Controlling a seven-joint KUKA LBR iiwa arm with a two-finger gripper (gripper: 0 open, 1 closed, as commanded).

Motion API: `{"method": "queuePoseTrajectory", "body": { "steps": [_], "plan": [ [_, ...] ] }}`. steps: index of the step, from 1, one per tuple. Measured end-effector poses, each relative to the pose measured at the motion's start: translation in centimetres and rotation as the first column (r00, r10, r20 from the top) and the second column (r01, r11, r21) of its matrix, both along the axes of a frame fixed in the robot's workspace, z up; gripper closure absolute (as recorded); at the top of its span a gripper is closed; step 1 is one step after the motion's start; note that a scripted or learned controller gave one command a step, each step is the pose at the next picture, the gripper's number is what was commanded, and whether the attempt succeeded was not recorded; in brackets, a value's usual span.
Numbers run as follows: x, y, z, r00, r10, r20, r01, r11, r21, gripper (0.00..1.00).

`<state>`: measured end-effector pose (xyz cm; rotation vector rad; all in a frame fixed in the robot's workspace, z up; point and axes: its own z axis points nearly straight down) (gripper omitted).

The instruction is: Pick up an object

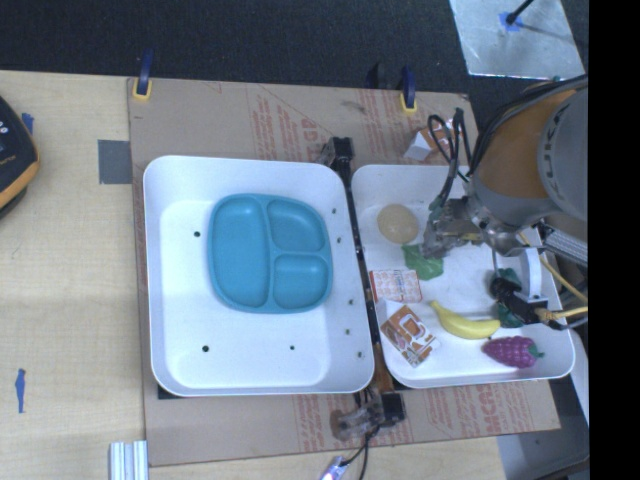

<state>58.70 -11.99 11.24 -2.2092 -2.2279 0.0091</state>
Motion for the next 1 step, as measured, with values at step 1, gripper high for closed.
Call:
{"method": "queuePoseTrajectory", "body": {
  "steps": [1],
  "plan": [
    [-2.83,-2.56,0.57,1.000,-0.005,0.003,0.005,1.000,0.001,1.00]
  ]
}}
